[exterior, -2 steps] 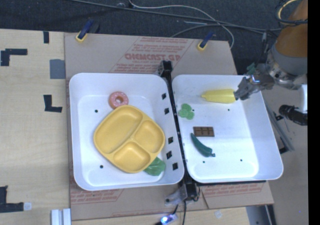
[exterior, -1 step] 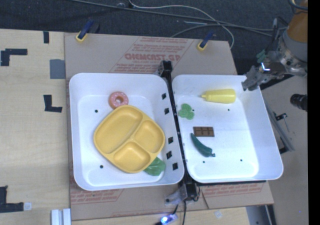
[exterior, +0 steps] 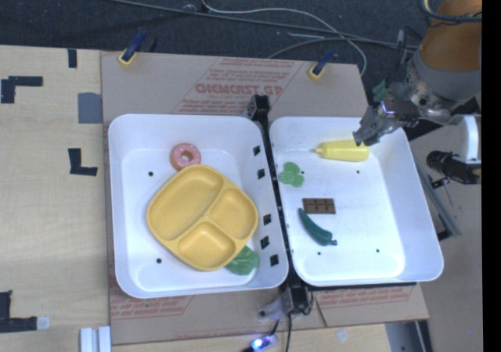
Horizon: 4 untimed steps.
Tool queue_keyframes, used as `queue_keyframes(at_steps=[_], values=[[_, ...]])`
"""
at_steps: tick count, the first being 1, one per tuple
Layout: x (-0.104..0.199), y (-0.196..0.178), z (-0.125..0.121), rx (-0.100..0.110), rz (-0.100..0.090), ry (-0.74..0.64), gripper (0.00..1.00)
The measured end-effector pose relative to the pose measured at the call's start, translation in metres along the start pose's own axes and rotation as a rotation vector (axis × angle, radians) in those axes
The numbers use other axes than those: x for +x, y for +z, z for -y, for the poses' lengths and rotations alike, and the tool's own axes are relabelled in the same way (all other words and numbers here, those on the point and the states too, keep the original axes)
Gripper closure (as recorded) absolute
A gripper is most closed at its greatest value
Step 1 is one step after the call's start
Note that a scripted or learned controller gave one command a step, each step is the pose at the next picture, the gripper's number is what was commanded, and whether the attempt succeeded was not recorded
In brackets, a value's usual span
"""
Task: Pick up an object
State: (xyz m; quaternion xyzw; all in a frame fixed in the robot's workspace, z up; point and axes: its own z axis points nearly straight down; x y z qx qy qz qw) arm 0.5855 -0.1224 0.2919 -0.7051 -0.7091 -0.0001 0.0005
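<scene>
In the right bin [exterior: 407, 253] lie a yellow mustard-like bottle [exterior: 343, 152] near the far wall, a pale green piece [exterior: 291, 174] by the left wall, a brown chocolate bar [exterior: 318, 206] in the middle and a dark green pepper-like piece [exterior: 315, 228] below it. My gripper [exterior: 365, 137] hangs over the far right part of this bin, its tip just above the right end of the yellow bottle. Nothing shows between its fingers.
The left bin [exterior: 125, 210] holds a yellow divided tray [exterior: 202, 217], a pink donut [exterior: 185, 156] beside its far edge and a green leaf [exterior: 243, 262] at its near corner. A black divider [exterior: 270, 186] runs between the bins. Cables cross the dark floor behind.
</scene>
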Motion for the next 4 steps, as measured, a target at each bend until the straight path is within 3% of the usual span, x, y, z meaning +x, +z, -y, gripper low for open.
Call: queue_keyframes(at_steps=[4], values=[[0.206,0.071,0.019,0.004,0.001,0.000,1.00]])
